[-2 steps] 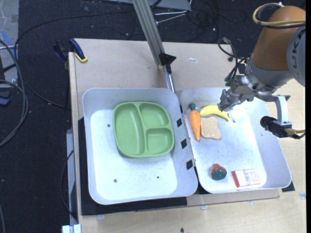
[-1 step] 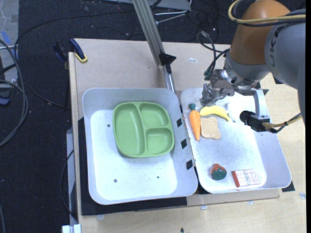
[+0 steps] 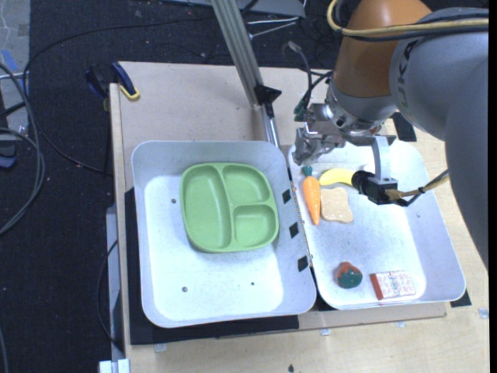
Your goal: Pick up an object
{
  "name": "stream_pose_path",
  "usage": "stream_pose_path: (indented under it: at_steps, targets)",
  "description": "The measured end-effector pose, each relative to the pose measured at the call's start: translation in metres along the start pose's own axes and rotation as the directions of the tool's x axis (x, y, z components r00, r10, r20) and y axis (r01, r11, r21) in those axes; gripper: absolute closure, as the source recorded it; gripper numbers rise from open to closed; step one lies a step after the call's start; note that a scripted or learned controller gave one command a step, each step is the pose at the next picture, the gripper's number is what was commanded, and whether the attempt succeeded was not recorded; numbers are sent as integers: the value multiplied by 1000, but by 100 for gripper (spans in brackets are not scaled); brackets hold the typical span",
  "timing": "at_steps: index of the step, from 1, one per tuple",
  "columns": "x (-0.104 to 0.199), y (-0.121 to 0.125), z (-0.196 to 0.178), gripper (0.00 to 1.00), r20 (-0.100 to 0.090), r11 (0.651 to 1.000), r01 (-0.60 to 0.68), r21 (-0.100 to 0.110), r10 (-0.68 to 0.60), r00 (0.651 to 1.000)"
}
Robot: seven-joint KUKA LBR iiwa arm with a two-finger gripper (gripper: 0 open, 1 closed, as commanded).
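On the bench (image 3: 194,99) sit two white bins side by side. The left bin (image 3: 155,286) holds a green plate (image 3: 230,207) with three parts. The right bin (image 3: 435,247) holds a carrot (image 3: 311,199), a banana (image 3: 335,178), a slice of bread (image 3: 337,206), a red and green ball (image 3: 349,275) and a small red and white box (image 3: 397,284). The box has print on it, but it is too small to read. The tool (image 3: 311,150) hangs at the bin's 11 o'clock corner, just above the carrot's top end. I cannot tell how it is set or if it touches the carrot. The banana lies at 3 o'clock from the tool. The bread touches the carrot's side.
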State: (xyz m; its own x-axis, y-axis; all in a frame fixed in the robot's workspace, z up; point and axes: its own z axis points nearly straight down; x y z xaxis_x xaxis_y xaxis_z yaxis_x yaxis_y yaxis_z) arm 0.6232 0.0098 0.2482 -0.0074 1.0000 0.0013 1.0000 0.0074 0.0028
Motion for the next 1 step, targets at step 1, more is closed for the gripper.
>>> stream_pose_path:
  at_steps: [1]
  targets:
    - [62, -3, 14, 100, 0, 1000, 1, 4, -1, 1000]
